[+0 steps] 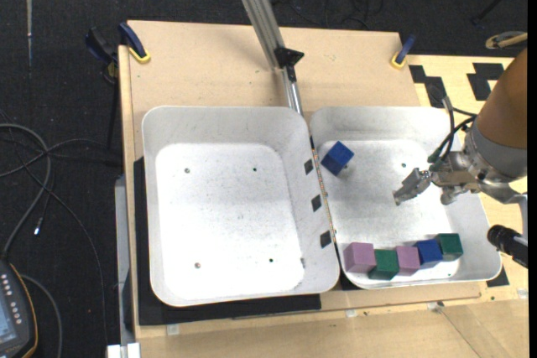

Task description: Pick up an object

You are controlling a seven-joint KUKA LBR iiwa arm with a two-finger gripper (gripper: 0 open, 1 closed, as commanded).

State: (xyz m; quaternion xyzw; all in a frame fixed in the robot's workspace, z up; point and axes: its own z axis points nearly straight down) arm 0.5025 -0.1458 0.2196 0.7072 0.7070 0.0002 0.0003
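Note:
A blue cube (337, 157) lies alone near the left wall of the right bin (394, 123). Along that bin's front wall sits a row of blocks: a purple one (360, 256), a green one (386, 263), a second purple one (408, 258), a blue one (430, 251) and a green one (450, 246). My gripper (426, 192) hangs over the right half of this bin, right of the blue cube and above the row. It is open, its fingers spread apart, and nothing sits between them.
The left bin (159, 180) stands beside the right one, and their rims meet at a ridge with black clips (317, 201). A metal pole (256, 0) slants in from the top. The arm's grey body (503, 121) reaches over the right bin's right edge.

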